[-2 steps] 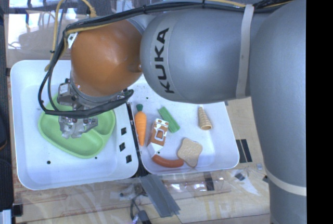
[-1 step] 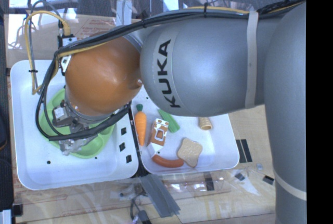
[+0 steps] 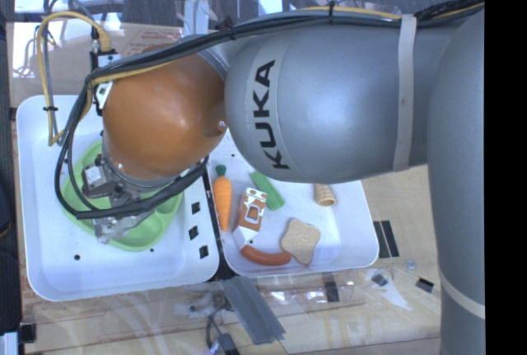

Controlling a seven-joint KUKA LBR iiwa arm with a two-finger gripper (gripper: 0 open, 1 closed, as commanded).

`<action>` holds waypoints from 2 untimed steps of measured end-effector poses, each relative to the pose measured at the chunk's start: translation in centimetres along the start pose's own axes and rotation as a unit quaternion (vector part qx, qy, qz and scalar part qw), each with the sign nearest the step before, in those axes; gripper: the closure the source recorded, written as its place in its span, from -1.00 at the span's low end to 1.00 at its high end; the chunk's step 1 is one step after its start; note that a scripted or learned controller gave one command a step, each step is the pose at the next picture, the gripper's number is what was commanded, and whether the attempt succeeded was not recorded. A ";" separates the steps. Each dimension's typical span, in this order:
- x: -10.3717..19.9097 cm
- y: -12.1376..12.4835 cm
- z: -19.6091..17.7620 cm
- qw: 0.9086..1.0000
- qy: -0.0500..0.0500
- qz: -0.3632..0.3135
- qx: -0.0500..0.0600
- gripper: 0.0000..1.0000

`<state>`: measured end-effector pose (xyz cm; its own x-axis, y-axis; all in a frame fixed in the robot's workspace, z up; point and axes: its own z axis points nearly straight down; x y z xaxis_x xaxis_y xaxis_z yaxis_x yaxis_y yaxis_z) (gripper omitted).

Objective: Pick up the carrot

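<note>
The small orange carrot with a green top (image 3: 222, 197) lies free in the right white plastic bin (image 3: 362, 242), tight against the wall it shares with the left white bin (image 3: 37, 205). The end effector (image 3: 111, 209) hangs over a lime-green plastic bowl (image 3: 152, 234) in the left bin; whether it is released or clenched I cannot tell (the grey arm (image 3: 329, 98) hides much). The approach step looks unfinished: next, it likely must cross right and descend over the carrot, clear of 1 orange-and-white carton (image 3: 252, 209).
</note>
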<state>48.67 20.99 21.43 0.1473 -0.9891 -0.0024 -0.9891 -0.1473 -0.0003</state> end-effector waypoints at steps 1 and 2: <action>-1.1 0.9 1.2 0.987 0.001 -0.159 0.000 1.00; -1.4 0.8 0.1 0.987 -0.001 -0.162 0.001 1.00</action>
<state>47.62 22.30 21.31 0.4562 -0.8899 -0.0031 -0.8899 -0.4562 -0.0036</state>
